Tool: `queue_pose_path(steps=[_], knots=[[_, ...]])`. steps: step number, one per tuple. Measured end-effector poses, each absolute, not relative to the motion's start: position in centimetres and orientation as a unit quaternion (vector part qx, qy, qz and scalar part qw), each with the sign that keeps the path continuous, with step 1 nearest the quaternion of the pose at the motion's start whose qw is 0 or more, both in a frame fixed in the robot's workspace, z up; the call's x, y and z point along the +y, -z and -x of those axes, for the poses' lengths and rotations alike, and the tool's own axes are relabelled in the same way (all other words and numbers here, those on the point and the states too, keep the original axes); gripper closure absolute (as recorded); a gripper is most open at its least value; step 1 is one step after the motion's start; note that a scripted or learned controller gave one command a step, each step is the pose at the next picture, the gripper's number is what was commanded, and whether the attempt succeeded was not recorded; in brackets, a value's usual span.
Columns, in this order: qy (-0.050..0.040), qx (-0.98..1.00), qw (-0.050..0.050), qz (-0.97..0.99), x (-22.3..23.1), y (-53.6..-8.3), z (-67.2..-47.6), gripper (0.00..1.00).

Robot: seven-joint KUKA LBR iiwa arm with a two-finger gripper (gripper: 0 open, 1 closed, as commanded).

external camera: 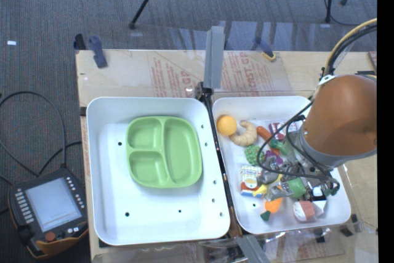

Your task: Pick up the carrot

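1. The worktop (154,71) — pale wood — stands on grey carpet.
2. The carrot (271,206) lies in the right bin (237,206), under the arm (341,117).
3. The claw (294,185) is tangled among toys — open or closed, cannot tell.

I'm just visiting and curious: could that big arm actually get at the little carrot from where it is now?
Probably yes. The carrot lies near the front of the right bin, its top uncovered, and the arm already hangs over that bin. Toys crowd close around it, though, so a clean grab may be tricky.

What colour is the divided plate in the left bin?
Light green: the divided plate shows clearly in the camera view, lying in the left bin.
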State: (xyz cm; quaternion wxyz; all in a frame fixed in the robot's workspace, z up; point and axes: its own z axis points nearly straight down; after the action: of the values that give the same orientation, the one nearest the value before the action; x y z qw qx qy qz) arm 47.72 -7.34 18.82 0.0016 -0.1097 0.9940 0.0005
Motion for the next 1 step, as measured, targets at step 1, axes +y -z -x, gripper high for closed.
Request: queue_pose_path(steps=[1], knots=[[-0.0009, 0.994, 0.000, 0.110, -7.33, -18.66, -47.65, 0.00]])
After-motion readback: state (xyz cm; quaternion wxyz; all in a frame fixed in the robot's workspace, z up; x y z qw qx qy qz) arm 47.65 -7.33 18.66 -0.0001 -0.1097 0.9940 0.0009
